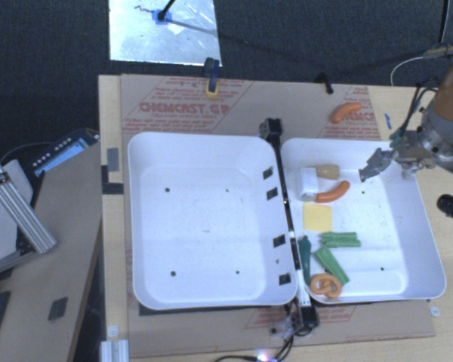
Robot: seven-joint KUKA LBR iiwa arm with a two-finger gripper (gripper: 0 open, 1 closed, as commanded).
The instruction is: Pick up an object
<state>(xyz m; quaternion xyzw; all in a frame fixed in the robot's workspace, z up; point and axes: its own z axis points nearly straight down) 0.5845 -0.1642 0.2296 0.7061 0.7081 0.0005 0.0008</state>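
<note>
Setting: robotics lab | Evidence: two shallow white plastic bins (204, 145) stood on a printed cardboard-covered bench (234, 104) | aluminium extrusion frame (15, 210) stood at left

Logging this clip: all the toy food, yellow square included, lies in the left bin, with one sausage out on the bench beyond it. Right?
Wrong bin. The camera view shows the yellow square and the other toy food in the right bin. One sausage does lie on the bench beyond it.

Both white bins (204, 164) — smooth plastic, faint sheen. Bench board (287, 100) beneath: matt brown cardboard-like sheet with red print. Toy sausage (332, 193) glossy orange plastic; yellow square (318, 218) matt. Dark floor covering (45, 51) — rough, carpet-like.
</note>
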